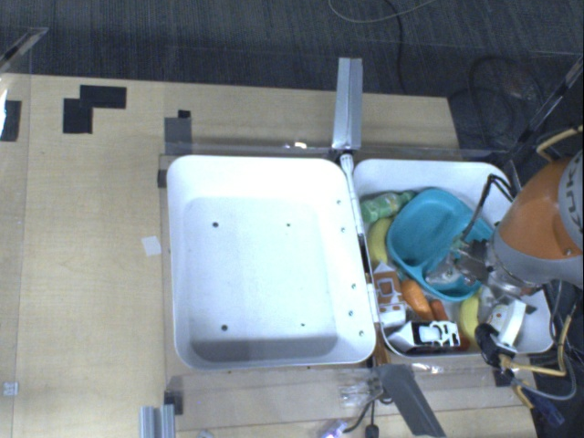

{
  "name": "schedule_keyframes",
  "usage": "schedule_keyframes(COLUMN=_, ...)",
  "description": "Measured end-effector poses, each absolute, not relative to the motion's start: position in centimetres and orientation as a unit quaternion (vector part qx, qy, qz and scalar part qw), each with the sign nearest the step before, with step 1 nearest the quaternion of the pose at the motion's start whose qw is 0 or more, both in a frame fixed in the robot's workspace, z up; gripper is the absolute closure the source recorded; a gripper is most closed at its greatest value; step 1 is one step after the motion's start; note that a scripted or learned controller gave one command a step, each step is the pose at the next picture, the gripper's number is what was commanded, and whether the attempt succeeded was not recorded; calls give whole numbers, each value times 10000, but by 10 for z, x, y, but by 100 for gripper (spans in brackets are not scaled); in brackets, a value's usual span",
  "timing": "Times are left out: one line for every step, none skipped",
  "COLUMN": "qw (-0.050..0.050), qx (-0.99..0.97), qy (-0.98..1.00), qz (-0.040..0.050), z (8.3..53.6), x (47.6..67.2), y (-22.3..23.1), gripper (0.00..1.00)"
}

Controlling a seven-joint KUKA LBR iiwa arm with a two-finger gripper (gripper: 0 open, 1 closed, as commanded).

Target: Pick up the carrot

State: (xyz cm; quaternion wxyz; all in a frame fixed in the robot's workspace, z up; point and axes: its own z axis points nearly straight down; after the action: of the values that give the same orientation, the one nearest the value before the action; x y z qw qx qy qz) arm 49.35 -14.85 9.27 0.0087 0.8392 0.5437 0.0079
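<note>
The carrot [417,297] is a short orange piece lying in the right bin [429,166], just below the teal bowl [427,231] and partly tucked under its rim. My gripper [453,269] hangs low over the bowl's lower right edge, a little up and to the right of the carrot. The grey wrist and orange band [540,219] reach in from the right and hide that side of the bin.
Packed around the carrot are a yellow banana [380,242], a green item [379,207], a brown and white box [387,291], a black and white object [433,333] and a yellow item [469,314]. The left bin [260,263] adjoins the right bin.
</note>
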Motion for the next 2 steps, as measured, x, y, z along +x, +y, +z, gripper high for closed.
schedule_keyframes(qw=0, qx=8948, qy=4466, qz=3, z=105, x=510, y=-127, gripper=0)
schedule_keyframes(qw=2, qx=8950, qy=4461, qz=-37, z=113, x=508, y=-131, gripper=100)
